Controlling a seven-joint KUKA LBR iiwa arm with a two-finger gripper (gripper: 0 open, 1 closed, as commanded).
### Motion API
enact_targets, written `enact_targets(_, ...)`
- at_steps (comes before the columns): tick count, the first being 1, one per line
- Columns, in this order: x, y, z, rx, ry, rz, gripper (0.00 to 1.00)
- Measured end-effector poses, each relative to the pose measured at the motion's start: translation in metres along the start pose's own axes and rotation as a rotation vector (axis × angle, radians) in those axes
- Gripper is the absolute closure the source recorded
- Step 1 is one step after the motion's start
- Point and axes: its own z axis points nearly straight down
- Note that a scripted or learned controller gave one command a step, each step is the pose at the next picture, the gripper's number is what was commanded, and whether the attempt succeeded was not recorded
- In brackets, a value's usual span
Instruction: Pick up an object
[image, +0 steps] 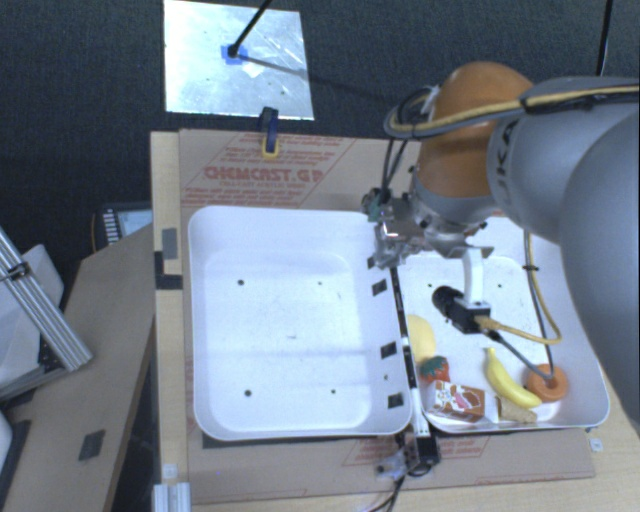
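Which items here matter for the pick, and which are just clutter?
Job: end effector; right bin holding banana, yellow fruit, orange round piece, red-and-white carton.
Lying about: left bin, silver sheet, yellow clamp, aluminium rail.

I note a cardboard sheet (300, 165), red-printed, covering the bench (110, 390). Blue-and-yellow clamp (269, 132) grips its far edge. Silver plate (238, 60) lies beyond on dark carpet (80, 100). Aluminium rail (40, 315) stands past the bench's left edge.
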Motion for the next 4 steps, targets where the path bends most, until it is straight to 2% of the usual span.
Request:
enact_targets(1, 0.049, 0.046, -0.04, -0.005, 0.002, -0.005, 1.0)
enact_targets(2, -0.009, -0.047, 0.031, 0.017, -0.002, 0.008, 1.0)
enact_targets(3, 0.054, -0.025, -0.026, -0.003, 0.002, -0.006, 1.0)
enact_targets(4, 0.05, -0.025, -0.034, 0.0, 0.001, -0.002, 1.0)
